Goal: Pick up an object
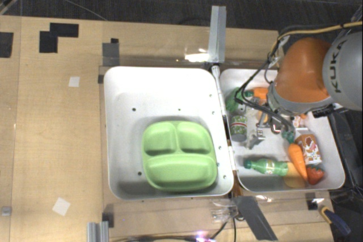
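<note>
Nothing lifted yet: my claw [262,134] hangs low in the right bin [339,175], grip state unreadable, green bottle [266,166] just below it.

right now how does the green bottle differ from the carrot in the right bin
The green bottle is green with a pale label band; the carrot is orange. The green bottle lies roughly crosswise, along the bin's near wall, while the carrot lies at a slant, pointing toward the near right corner. The green bottle looks longer and slimmer; the carrot is stubbier and tapers. Both lie flat in the right bin, close together near its front.
</note>
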You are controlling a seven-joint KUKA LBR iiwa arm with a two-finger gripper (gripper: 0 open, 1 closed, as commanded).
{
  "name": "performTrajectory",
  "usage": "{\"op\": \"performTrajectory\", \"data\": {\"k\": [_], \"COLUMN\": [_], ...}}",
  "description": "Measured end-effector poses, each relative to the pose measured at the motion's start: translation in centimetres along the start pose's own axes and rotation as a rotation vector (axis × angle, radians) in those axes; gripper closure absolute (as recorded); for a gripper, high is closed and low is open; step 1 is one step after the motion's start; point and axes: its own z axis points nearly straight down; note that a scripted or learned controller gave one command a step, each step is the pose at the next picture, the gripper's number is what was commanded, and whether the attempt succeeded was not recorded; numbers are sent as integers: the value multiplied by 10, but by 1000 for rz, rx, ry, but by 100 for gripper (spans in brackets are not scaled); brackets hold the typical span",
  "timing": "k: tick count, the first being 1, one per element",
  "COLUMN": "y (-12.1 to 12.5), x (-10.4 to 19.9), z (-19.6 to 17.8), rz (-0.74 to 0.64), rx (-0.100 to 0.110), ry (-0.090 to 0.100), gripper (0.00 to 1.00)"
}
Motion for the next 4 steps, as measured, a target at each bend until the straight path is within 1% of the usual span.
{"op": "performTrajectory", "data": {"k": [1, 2, 3, 4], "y": [-9, -38, -29, -39], "x": [33, -32, 31, -69], "z": [-1, 2, -2, 3], "rz": [5, 13, 24, -5], "rx": [-1, 0, 0, 1], "ry": [-5, 1, 4, 9], "gripper": [0, 0, 0, 0]}}
